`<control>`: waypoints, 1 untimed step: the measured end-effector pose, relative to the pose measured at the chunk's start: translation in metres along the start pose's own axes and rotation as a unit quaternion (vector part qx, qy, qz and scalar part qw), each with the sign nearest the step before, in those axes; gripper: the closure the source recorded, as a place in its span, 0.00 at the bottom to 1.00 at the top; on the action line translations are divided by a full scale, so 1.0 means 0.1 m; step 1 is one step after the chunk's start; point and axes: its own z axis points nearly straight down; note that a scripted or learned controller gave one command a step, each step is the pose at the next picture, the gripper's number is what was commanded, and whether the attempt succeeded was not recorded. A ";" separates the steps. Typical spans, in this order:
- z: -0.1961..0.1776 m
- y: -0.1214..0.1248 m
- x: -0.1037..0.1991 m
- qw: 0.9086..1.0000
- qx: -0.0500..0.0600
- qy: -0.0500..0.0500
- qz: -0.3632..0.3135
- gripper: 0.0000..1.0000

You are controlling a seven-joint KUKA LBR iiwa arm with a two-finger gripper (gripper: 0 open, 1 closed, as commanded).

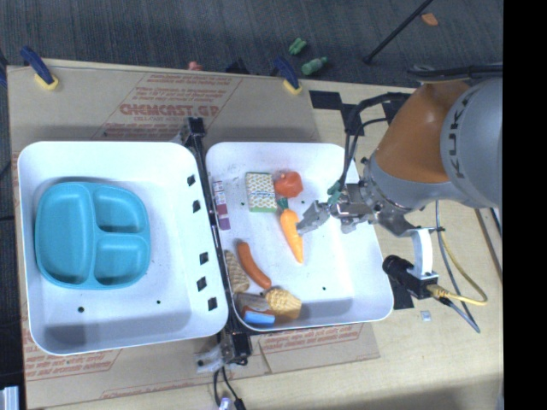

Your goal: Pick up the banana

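The pincer (313,218) hovers spread (nothing between its fingers) just beside the carrot (292,235) in the right bin (363,301).

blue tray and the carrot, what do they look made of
Blue tray: likely moulded plastic, going by its even colour, rounded compartments and soft sheen. Carrot: probably a plastic toy, since its orange is uniform and smooth with a slight gloss, though the view is too coarse to be sure.

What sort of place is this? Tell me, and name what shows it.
Probably a robot lab test bench: a KUKA arm reaches over two white bins, toy food such as a carrot fills one, and clamps pin cardboard down.
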 end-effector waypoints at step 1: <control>1.16 0.16 0.48 0.999 -0.001 -0.001 -0.041 0.00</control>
